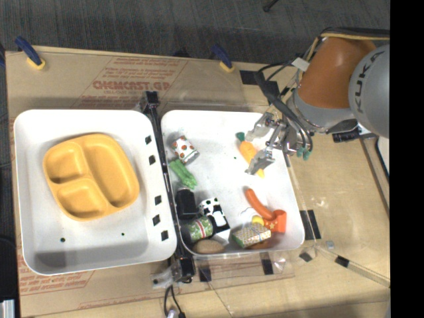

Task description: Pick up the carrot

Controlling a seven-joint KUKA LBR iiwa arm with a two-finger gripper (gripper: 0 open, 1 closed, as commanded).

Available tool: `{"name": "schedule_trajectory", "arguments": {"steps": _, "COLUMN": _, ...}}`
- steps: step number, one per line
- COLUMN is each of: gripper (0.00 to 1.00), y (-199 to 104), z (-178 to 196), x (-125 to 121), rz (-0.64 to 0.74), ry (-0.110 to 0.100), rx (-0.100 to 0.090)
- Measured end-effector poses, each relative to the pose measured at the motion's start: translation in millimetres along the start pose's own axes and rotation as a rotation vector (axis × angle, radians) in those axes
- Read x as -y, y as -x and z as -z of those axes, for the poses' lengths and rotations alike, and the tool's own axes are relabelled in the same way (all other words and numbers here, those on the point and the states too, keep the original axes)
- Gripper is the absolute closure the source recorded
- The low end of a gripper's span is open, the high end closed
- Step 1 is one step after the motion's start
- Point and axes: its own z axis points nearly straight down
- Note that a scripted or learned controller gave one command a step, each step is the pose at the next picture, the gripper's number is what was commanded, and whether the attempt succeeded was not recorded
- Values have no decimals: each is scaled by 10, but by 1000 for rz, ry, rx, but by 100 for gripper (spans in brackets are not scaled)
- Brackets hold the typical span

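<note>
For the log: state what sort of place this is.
Likely a robot lab test bench: two white bins sit side by side on cardboard held by blue clamps, toy food such as a carrot fills the right one, and an arm's claw reaches in.

Item: carrot (246,150), small, orange, with a green top.
Pose: lying flat, green end toward the bin's far side (body partly hidden by the gripper).
Location: right bin, upper right area, near the right wall.
</note>
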Motion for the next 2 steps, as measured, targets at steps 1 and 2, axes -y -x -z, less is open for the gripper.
{"name": "schedule_trajectory", "arguments": {"steps": 1, "gripper": 0, "y": 399, "z": -1064, "x": -62, "rz": -80, "ry": 1, "rx": -3}}
{"name": "schedule_trajectory", "arguments": {"steps": 2, "gripper": 100, "y": 434, "z": -911, "x": -80, "rz": -70, "ry": 0, "rx": 7}}
